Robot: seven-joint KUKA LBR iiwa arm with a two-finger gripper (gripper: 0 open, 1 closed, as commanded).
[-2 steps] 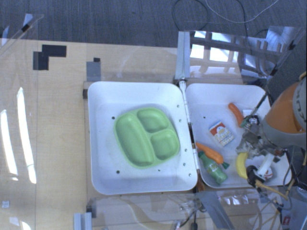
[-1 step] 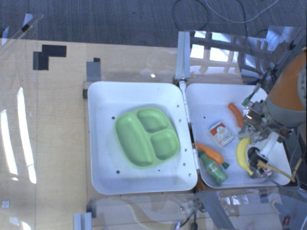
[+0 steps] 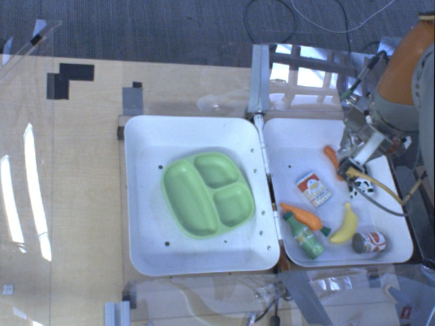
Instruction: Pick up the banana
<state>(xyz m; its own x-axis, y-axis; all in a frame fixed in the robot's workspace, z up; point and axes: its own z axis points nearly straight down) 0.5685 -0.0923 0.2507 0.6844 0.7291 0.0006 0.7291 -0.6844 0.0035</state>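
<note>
Entry: right bin [image 3: 292,141], contents and access. Banana [image 3: 344,224]: yellow, lying flat on the bin floor toward the near edge, curved, with one tip pointing up the bin and its thicker end toward the near wall. It is unheld, with bare floor along its upper flank, which I judge the easier side for a descent. Gripper [image 3: 346,153]: poised over the far part of the same bin, well apart from the banana. Whether it is spread or pressed together cannot be told from this angle, and nothing is seen pinched in it. The pick looks not yet begun. Neighbours: a can [image 3: 370,242] just beside the banana on the right. A green bottle [image 3: 307,240] and a carrot [image 3: 302,216] sit on its left, the bottle's cap near the banana's lower end, so a wide approach may knock either. A small carton [image 3: 314,189] lies mid-bin, clear of the route. An orange piece [image 3: 330,155] lies just beside the gripper. A small black-and-white item [image 3: 362,187], possibly a toy figure but too small to name, sits between gripper and banana and is the likeliest obstruction. Left bin [image 3: 146,182]: holds a green divided plate [image 3: 207,193], irrelevant to the pick.
</note>
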